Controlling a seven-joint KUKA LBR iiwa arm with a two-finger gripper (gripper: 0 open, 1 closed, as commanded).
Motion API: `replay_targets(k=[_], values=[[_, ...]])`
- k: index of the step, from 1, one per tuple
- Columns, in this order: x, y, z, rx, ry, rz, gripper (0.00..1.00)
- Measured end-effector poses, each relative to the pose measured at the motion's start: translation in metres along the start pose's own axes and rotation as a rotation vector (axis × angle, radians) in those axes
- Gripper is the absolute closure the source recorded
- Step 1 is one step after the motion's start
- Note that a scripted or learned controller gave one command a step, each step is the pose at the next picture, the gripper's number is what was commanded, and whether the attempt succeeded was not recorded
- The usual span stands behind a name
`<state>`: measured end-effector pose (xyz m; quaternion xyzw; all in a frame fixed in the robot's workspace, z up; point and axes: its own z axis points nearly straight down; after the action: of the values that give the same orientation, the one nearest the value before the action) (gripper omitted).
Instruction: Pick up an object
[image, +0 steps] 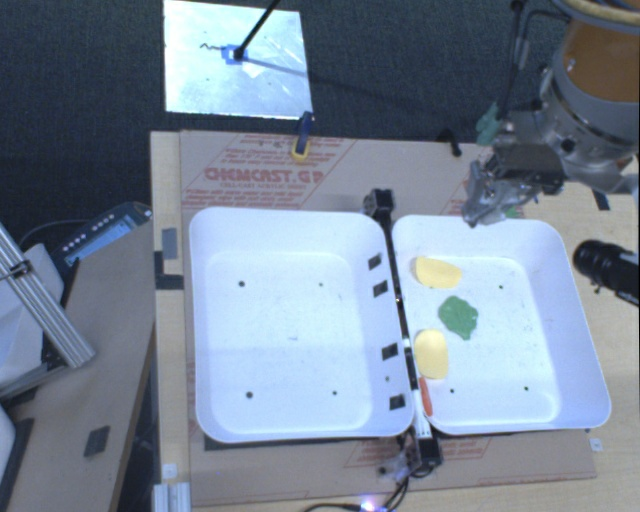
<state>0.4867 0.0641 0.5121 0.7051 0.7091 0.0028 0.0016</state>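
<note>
The camera view looked down on a bench (250, 160) bearing two shallow white bins side by side, joined along a dark clipped seam. The left bin (215, 300) showed bare white floor marked by a few small dark dots. The right bin (575, 340) held all the loose pieces, gathered toward its left wall and leaving the right half of its floor open.

The grey arm (590, 90), with its orange band, reached in from the upper right. Its gripper (487, 212) hung over the far rim of the right bin, near that bin's far-left corner; nothing lay between the fingers, and how wide they stood could not be told.

Below and a little left of the gripper lay a flat yellow piece (437, 272), its long axis running across the bin, close to the left wall and apart from the gripper. Nearer the camera sat a green crumpled piece (459, 316), roughly round with no clear long axis, just beside both yellow ones. A second yellow piece (431, 353) lay nearer still, its long axis running toward the camera. A small orange sliver (426, 397) rested against the left wall below it, pointing along that wall.
</note>
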Motion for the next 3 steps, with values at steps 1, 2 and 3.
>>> replay_targets(k=[1, 2, 3], values=[[0.065, -0.002, 0.119, 0.016, -0.003, -0.004, 1.0], [0.03, 0.0, -0.032, -0.014, 0.002, 0.007, 1.0], [0.077, -0.001, 0.084, 0.015, -0.003, -0.002, 1.0]])
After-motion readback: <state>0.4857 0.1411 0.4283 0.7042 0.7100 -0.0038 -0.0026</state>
